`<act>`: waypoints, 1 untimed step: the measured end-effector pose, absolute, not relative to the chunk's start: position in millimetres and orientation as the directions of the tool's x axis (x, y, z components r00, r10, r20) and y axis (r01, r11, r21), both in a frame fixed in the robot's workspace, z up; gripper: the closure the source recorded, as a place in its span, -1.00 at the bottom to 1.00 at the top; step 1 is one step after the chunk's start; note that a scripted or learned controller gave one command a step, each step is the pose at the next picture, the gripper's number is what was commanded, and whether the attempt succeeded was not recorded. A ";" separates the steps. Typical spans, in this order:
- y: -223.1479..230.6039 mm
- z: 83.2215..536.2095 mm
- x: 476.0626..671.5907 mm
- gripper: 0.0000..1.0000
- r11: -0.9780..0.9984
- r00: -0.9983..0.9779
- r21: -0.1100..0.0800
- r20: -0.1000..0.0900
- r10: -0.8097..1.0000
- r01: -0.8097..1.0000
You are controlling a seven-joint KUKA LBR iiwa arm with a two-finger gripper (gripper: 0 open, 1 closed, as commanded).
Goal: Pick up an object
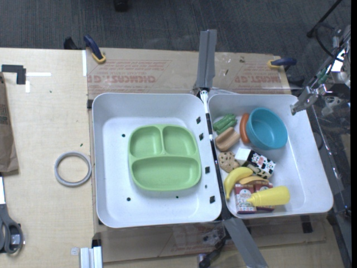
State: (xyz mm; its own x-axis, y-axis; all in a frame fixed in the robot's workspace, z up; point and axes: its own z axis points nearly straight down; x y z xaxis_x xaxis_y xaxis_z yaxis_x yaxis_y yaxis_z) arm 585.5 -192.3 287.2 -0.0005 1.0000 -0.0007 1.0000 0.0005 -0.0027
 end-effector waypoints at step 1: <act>-164.6 183.2 630.8 -1.00 -0.270 0.270 -0.004 -0.001 0.963 0.963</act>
